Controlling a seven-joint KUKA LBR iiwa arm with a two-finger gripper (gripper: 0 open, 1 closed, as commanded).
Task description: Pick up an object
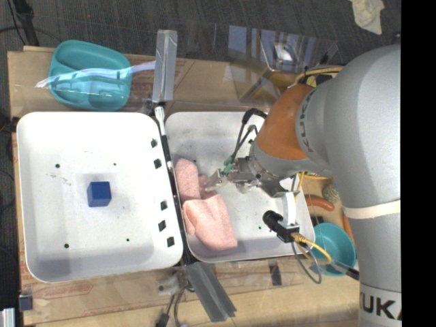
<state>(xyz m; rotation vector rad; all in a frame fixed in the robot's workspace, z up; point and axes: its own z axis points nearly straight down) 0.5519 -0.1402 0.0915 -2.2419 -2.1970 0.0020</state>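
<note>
While two soft pink cloths lay in the right shallow white bin (204, 135), it was their meeting point that the two-finger gripper (212, 181) hung over. The narrow pink cloth (187, 176) ran along that bin's left wall, about halfway down it. The broad pink cloth (211, 227) touched the narrow one's near end and spread toward the bin's near-left corner. The gripper's tip sat just beside the narrow cloth's right edge and just above the broad cloth's far edge. Whether it touched either could not be told, nor whether the gripper was spread or closed. Neither cloth could be seen gripped.

Behind the gripper, the grey arm with its orange band (286, 131) crossed the bin's right half and covered its right wall.

A small blue cube (99, 193) sat alone in the left shallow white bin (82, 142), somewhat left of centre and well apart from every wall.

On the wooden bench (197, 77), a teal plastic scoop (88, 73) lay just beyond the left bin's far edge. A teal bowl (337, 247) stood near the right bin's near-right corner. A pale crumpled rag (364, 9) lay on the dark floor past the bench's far edge.
</note>
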